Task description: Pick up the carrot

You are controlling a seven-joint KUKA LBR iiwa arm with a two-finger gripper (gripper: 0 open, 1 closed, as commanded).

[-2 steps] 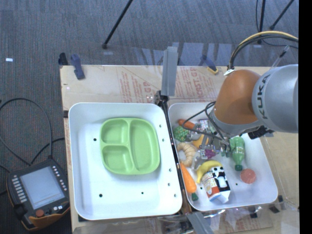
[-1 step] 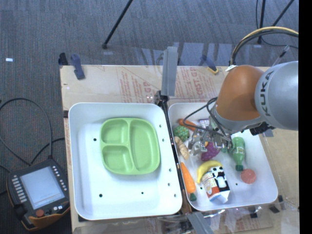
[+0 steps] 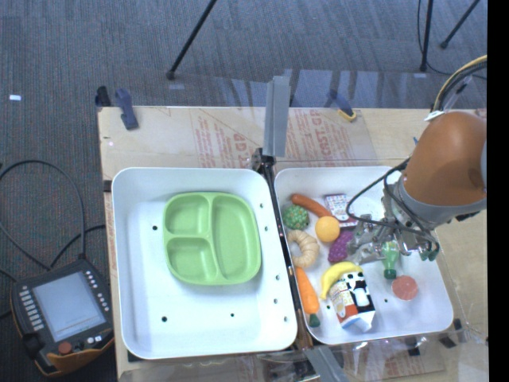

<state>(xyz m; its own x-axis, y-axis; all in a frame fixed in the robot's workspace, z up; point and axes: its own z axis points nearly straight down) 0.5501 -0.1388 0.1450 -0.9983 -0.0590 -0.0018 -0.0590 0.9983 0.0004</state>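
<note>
hand over right bin; grip state indiscernible, wrist hides it | carrot by left wall; tip shadowed

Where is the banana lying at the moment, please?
The banana lies in the right bin, near its middle, just above the milk carton and below the orange.

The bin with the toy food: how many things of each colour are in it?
Right bin:
Orange: 3, two carrots and an orange
Green: 1, broccoli
Purple: 1, grapes
Yellow: 1, banana
Tan: 1, ring
Pink-red: 1, disc
White: 1, carton
Total: 9
</note>
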